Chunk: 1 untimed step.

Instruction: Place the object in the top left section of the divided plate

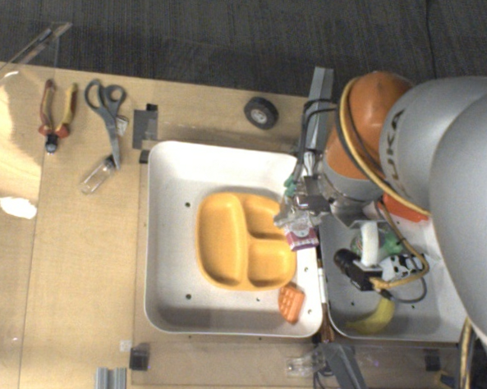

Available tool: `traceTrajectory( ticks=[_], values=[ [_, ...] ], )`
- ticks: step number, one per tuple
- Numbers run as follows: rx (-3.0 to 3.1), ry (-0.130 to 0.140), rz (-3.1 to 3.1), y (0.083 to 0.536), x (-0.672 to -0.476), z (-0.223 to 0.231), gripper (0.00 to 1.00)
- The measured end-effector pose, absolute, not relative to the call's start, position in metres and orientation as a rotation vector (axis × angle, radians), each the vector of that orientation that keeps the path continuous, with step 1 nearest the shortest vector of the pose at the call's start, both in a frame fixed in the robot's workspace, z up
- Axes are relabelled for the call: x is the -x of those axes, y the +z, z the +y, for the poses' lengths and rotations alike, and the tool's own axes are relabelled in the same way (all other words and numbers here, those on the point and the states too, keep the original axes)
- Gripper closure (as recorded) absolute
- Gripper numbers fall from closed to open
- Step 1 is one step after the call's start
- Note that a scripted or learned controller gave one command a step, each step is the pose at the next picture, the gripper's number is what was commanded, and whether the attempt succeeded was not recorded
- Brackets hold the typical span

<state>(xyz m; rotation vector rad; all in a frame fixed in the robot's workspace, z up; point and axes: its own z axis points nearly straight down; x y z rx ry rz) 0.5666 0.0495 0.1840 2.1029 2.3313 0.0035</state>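
While your arm (419, 151) reaches in from the right, bent low over the seam between the bins, its gripper (298, 222) hangs at the yellow divided plate's (245, 239) right rim. Left white bin (172, 226) sits on a wooden bench (58, 260); scissors (108, 120) and pliers (55, 112) lie far left. Finger gap: cannot tell. You have a small purplish object (304, 241) just below the gripper, at the plate's edge.

the gripper (298, 219) hangs over the right edge of the yellow divided plate (232, 238) in the left bin (169, 226); an orange object (290, 302) lies just beside the plate.
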Motion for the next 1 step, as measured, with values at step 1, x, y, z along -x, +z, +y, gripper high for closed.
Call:
traceTrajectory(
  ticks=[1],
  values=[
    [-2.102,0.004,2.331,0.1844,-0.5668,0.0494,0.00]
  ],
)
